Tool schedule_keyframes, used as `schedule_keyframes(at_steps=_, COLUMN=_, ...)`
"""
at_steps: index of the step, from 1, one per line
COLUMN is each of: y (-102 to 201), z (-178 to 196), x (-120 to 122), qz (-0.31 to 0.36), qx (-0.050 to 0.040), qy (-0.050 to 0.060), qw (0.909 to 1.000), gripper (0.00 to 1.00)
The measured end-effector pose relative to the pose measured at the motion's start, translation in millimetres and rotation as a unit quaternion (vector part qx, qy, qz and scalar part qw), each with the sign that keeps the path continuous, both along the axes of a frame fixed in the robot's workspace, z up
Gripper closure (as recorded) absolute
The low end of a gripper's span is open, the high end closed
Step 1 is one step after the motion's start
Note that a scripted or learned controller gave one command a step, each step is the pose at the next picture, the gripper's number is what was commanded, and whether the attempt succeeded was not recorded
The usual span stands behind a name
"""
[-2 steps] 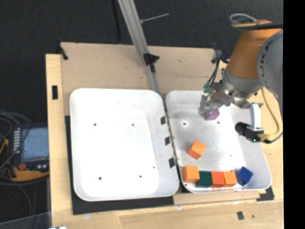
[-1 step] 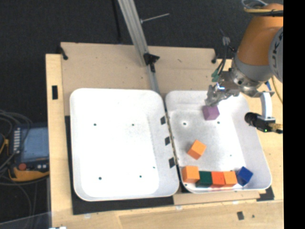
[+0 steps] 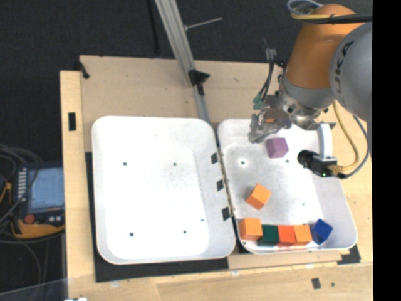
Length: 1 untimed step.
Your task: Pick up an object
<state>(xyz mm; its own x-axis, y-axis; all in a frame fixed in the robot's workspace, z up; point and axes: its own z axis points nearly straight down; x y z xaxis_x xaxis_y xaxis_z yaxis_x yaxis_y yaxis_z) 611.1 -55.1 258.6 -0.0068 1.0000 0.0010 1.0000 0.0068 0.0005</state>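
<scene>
Hovering over the far part of the right bin point(image 3: 348, 226), the end effector point(image 3: 262, 130) hangs from the grey arm point(image 3: 351, 49) with its orange band; whether anything sits between its tips, or how wide they stand, I cannot tell from this slanted view.

Nearest the camera, well below the end effector in the picture, a row of blocks lies along the near wall of the right bin: an orange block point(image 3: 251, 228) at the left end, then a dark green block point(image 3: 270, 234), a second orange block point(image 3: 287, 234), a paler orange block point(image 3: 302, 233), and a blue block point(image 3: 321, 230) at the right end, turned at an angle. They stand touching or just beside one another.

Farther back, between that row and the end effector, a single orange cube point(image 3: 258, 195) sits alone on the bin floor, tilted on a corner.

Closer still to the end effector, just beside it toward the right and slightly nearer the camera, a purple cube point(image 3: 277, 147) rests on the bin floor. It appears apart from the tips, not between them.

To the left of the end effector, across the dividing edge, lies the left bin point(image 3: 106, 168). Both bins sit on the wooden bench point(image 3: 135, 83). Beyond the end effector a slanted metal rail point(image 3: 178, 39) runs up and away toward the far edge.
</scene>
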Motion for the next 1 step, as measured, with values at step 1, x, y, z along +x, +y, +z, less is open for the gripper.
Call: schedule_keyframes(at_steps=1, y=48.0, z=-13.2, x=5.5, qz=-0.001, qx=-0.0003, qy=0.002, qw=1.0, gripper=1.0)
